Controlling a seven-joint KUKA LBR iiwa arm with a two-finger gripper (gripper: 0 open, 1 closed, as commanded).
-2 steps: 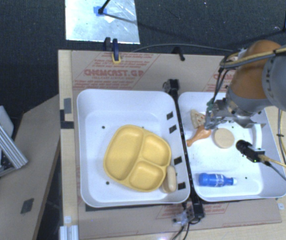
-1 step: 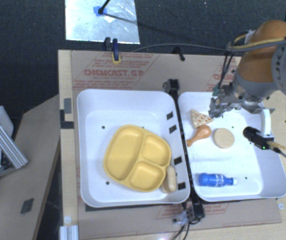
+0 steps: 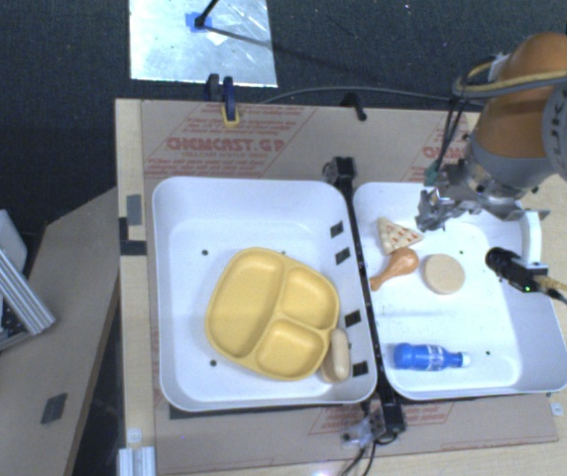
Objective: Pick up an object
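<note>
My gripper [image 3: 432, 211] hangs at the right bin's [image 3: 551, 360] far edge above the bench [image 3: 244, 132]; grip state I cannot tell

The pincer [image 3: 432, 211] hovers over the right bin [image 3: 536, 365], seemingly just beside the cracker wedge [image 3: 398, 234], drumstick [image 3: 395, 267] below.

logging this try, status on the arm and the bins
Gripper low over right bin, nothing seen held. Nearest: cracker wedge, just left of it. Drumstick, round biscuit close by.
</note>
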